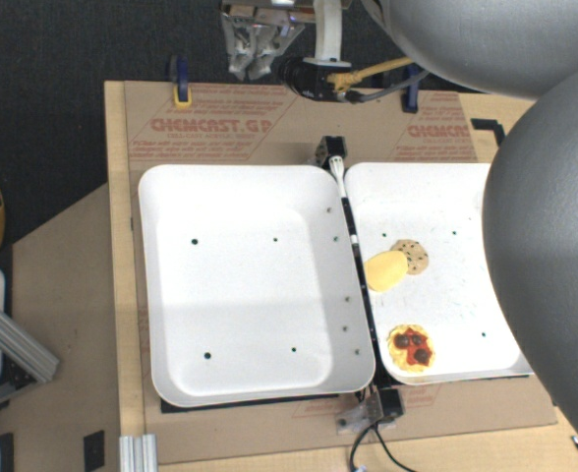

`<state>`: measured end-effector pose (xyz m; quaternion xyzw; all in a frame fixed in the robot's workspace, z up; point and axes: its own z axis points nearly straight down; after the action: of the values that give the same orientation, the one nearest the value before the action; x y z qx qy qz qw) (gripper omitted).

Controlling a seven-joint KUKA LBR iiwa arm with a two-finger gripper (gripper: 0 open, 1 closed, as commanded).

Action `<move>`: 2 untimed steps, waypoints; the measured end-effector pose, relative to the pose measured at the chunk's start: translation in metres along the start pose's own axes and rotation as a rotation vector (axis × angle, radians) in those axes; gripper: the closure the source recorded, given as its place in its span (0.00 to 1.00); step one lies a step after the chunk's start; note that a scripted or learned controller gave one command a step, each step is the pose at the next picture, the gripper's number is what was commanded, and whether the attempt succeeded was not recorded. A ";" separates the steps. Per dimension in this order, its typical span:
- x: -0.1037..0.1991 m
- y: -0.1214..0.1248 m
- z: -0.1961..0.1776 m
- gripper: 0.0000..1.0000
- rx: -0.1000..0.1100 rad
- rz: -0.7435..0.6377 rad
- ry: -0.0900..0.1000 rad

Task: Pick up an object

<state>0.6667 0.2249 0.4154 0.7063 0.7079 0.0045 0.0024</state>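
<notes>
Parked high beyond the bins, hand [254, 49] apparently empty, grip width unclear, lemon [385, 269], cookie [411, 256], pizza [411, 347] far below-right, unobstructed for choosing.

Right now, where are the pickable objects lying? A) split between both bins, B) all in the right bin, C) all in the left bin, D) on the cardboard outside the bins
B: the yellow lemon-shaped piece, the cookie and the small pizza-like piece all lie in the right bin, near its left wall; the gripper hangs above the bench's far edge, beyond the bins.
</notes>
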 end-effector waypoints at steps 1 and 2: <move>-0.001 -0.004 0.144 1.00 0.025 0.003 -0.007; 0.000 0.001 -0.026 1.00 -0.012 0.000 0.003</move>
<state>0.6671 0.2246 0.4418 0.7063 0.7078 0.0098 0.0053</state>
